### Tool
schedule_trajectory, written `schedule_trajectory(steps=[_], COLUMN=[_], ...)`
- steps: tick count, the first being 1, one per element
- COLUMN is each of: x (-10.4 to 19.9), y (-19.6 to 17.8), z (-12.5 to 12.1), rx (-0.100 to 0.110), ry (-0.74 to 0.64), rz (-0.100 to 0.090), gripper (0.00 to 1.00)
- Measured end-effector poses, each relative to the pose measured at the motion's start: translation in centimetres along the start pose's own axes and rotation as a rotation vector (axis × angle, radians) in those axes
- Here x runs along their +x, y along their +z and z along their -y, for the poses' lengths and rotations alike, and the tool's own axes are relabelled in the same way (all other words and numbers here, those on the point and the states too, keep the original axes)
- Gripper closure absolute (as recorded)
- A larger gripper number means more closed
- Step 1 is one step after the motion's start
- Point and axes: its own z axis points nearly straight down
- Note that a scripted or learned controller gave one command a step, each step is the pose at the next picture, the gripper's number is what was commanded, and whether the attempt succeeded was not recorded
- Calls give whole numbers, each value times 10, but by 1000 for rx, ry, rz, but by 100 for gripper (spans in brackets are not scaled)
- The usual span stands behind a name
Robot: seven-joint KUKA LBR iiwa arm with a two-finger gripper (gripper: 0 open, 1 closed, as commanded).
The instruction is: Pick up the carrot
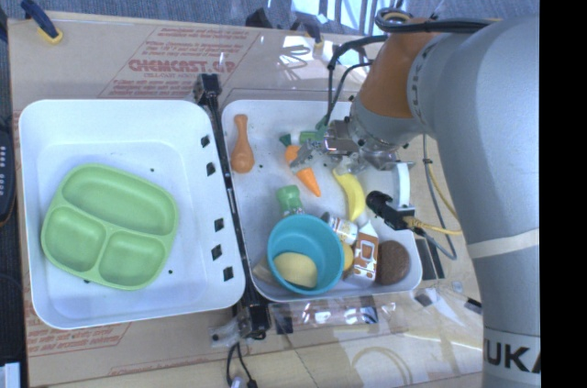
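The carrot [310,182] is a small orange cone lying in the middle of the right bin [260,116], its tip pointing toward the front right. A second small orange piece [292,154] lies just behind it. My gripper [323,144] hangs low over the bin's back half, just behind and to the right of the carrot. The dark wrist body and cables hide the fingers. Nothing shows held in the gripper.
Also in the right bin are a tan gourd-shaped toy [241,143], a banana [351,194], a green piece [289,197], a blue bowl [303,249] holding a yellow fruit [295,268], a small carton [364,257] and a brown ball [393,260]. The left bin [55,125] holds a green divided plate [110,226].
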Motion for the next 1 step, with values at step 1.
schedule_trajectory(steps=[1], x=[19], y=[21], z=[-3], rx=[0], ry=[91], rz=[-2], gripper=[0])
